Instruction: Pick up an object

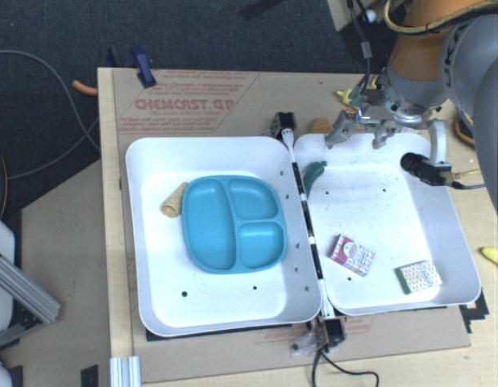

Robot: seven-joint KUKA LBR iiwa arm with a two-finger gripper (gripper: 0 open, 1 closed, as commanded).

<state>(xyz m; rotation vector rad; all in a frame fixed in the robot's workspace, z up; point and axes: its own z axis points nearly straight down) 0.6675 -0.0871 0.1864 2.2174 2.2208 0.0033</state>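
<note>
Evidently no object is lifted yet. We take the likeliest candidates to be those in the right bin (394,216): a red-and-white packet (350,255) at its six o'clock, a green patterned block (419,276) at five o'clock, and a teal item (313,173) at ten o'clock, against the rim. The gripper (358,138) hangs over the rim at twelve o'clock, fingers spread, grasping nothing. The left bin (152,280) bears a blue divided plate (233,221), with a tan piece (174,199) at its nine o'clock. We judge that approach, closure and lift are all yet to do. The teal item's form is unclear, the packet's print is too small to read, and the arm (466,39) is cut off at the frame's edge.
</note>
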